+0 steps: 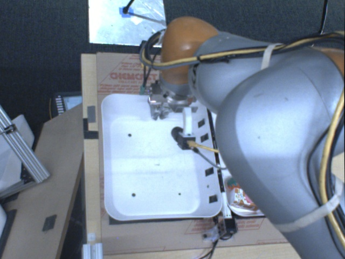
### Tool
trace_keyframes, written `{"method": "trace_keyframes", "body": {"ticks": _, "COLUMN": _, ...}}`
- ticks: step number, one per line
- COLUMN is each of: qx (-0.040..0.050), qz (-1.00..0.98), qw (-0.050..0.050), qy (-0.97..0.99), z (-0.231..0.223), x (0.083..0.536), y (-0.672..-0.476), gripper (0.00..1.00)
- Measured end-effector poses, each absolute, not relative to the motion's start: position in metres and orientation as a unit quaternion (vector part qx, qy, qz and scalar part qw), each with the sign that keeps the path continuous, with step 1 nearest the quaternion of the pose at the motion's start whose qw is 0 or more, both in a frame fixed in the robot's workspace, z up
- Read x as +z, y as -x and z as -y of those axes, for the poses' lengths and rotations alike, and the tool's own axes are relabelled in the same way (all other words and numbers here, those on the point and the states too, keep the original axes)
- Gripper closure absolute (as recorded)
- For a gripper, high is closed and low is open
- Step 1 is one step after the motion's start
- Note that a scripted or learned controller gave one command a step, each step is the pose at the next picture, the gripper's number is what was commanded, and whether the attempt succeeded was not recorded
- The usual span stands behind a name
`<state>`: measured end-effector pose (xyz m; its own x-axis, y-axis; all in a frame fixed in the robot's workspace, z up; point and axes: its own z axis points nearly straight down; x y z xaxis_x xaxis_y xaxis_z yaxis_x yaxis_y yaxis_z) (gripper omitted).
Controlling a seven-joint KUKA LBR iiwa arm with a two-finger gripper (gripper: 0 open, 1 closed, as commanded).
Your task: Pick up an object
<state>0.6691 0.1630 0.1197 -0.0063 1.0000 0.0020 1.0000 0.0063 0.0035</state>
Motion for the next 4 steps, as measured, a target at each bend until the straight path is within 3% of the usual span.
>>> {"method": "trace_keyframes", "body": {"ticks": 1, "qx": 0.003, "qz": -0.711, "qw": -0.001, "qy": -0.703, "z": -0.24, "x": 0.125, "y": -0.666, "gripper": 1.0}}
{"method": "trace_keyframes", "body": {"ticks": 4, "qx": 0.0012, "qz": -0.709, "qw": 0.001, "qy": -0.705, "z": -0.234, "x": 0.13, "y": -0.655, "gripper": 1.0}}
